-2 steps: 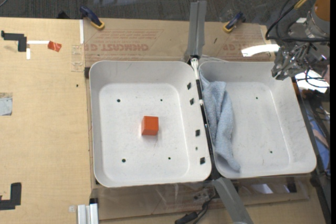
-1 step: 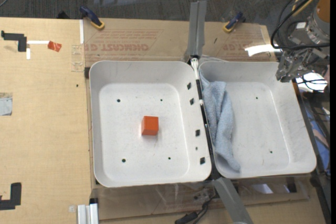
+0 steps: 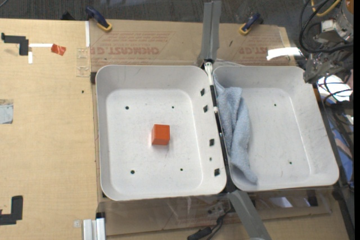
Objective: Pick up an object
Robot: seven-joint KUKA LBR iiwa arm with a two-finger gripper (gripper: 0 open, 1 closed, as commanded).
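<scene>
Orange block (image 3: 161,135) sits square near the left bin's (image 3: 112,177) middle — well to the left of my reach-in side, past the towel (image 3: 236,132) — my tool's state I cannot tell.

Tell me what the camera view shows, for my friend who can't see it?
A small orange block sits near the middle of the left white bin. A light blue cloth is bunched along the left wall of the right white bin. Both bins rest on cardboard clipped to the bench.
</scene>
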